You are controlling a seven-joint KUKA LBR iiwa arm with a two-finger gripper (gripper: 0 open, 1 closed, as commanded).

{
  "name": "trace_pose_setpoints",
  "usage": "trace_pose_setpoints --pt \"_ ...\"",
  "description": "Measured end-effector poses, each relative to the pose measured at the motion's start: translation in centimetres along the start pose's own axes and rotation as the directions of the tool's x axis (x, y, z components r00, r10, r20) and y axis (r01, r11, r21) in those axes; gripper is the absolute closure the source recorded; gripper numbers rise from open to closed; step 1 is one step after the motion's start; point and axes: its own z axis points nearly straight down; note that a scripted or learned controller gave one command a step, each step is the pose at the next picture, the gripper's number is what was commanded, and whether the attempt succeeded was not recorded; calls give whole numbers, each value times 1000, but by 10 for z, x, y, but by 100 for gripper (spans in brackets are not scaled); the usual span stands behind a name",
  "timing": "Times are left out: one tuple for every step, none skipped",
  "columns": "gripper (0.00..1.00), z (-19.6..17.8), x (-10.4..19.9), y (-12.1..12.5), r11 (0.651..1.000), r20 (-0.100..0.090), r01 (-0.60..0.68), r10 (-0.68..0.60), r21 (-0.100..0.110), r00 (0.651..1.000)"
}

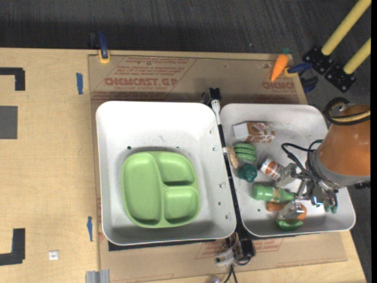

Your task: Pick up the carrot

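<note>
While clutter hides its fingers, the metal two-finger gripper (pixel 299 194) hangs low in the right white bin (pixel 277 114), just beside the small orange carrot (pixel 275 205); the orange-banded grey arm (pixel 349 149) is cut off at the right edge.

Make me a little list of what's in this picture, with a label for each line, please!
left bin: holds a green divided plate
right bin: holds a jumble of small toy foods and packets
carrot: orange piece in the right bin's pile, partly hidden
gripper: low over the pile, beside the carrot
arm: reaches in from the right, orange band visible
carrot held: cannot tell
</note>
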Motion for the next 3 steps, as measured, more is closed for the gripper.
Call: trace_pose_setpoints --pt "0 1 1 -18 853 -8 -522 522 7 853" --pt "0 1 -9 -69 551 -6 -835 835 3 551" --pt "100 -10 -10 -71 548 2 -836 836 0 548"
